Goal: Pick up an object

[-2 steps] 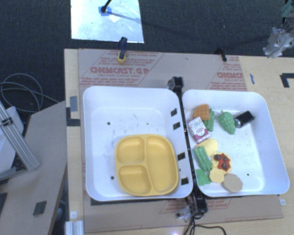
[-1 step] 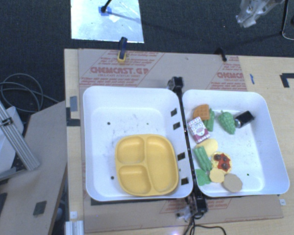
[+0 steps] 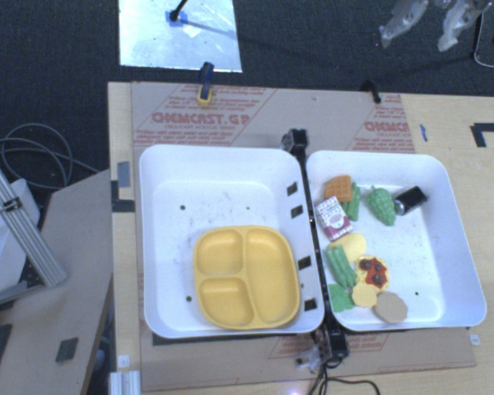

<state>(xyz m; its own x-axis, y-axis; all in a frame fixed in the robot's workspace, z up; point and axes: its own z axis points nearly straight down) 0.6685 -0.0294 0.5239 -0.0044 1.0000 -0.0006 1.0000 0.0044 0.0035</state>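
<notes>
Nearest the camera lies the bottom rim of the two white bins, and just inside it sit the yellow tray on the left and a beige disc on the right.

Largest first: the left bin bears only that tray, a three-compartment plate lying flat against the bin's lower right corner. The right bin holds a loose cluster of toy food along its left side. Among these are a green bumpy piece, an orange waffle-like piece, a small pink carton, a green ridged piece, a yellow slice with red spots, and a small black cylinder lying on its side, a little apart to the right.

The gripper hangs well above and behind the right bin, over the dark floor, far from every object; its pale fingers are spread apart with nothing between them.

Any of the toys would serve. I judge them light and rigid plastic, probably smooth and a bit slippery. The green bumpy piece looks the best candidate: it has free space on its right and its textured sides should give grip, taken across its narrow width. The flat slices lie low and touch each other, so they would be harder to pinch.
</notes>
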